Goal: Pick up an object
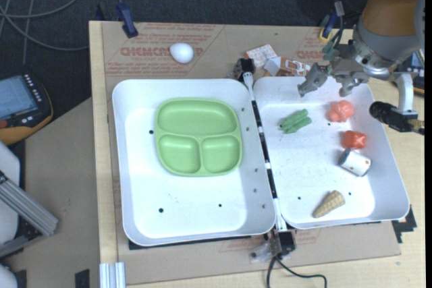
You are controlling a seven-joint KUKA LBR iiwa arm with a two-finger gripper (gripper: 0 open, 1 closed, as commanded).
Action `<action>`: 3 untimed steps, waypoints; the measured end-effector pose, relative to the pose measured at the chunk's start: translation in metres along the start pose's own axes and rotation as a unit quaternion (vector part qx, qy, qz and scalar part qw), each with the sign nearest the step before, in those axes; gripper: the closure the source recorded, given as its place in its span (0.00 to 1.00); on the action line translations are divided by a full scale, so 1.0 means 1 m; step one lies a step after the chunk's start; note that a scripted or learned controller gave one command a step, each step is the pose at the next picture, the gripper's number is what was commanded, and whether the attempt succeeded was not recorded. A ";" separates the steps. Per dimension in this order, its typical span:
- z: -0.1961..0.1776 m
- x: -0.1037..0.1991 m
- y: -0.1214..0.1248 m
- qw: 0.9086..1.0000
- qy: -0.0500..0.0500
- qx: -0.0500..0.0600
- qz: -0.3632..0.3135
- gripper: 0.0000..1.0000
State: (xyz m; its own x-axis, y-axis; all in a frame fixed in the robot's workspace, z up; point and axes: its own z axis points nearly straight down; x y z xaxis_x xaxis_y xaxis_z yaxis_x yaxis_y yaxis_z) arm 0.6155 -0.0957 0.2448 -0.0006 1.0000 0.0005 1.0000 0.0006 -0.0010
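Down at the near edge of the right bin (385,209) lies a tan cone (329,203), tip pointing near-left. Just beyond it, toward the right wall, sits a small white cylinder (356,162), and right behind that, almost touching, a red block (354,139). Farther still there's a pink lump (340,110), well clear of the block. Over to the left in the same bin, near the divider, a green pea pod (295,121) lies at a slant. Across in the left bin (135,206), a green divided plate (198,135) rests flat in the far half, three compartments showing. Now up to the arm: the gripper (332,80) hangs over the far edge of the right bin, fingers spread apart with nothing between them, the left fingertip (311,85) above bare white floor beyond the pea pod, the pink lump just near-right of it. Behind the bins, on the cardboard, a white egg (181,52) sits alone, with a blue clamp (126,19) at the far-left corner.
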 end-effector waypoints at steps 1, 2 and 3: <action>0.051 -0.054 0.040 1.000 -0.001 -0.001 0.001 0.00; 0.139 -0.095 0.039 1.000 -0.001 -0.002 -0.001 0.00; 0.159 -0.123 -0.006 1.000 0.004 0.000 -0.002 0.00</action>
State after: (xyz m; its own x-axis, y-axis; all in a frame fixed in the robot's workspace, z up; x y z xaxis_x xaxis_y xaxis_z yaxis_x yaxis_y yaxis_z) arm 0.6095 -0.2188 0.0853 -0.0042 1.0000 0.0084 1.0000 0.0042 -0.0002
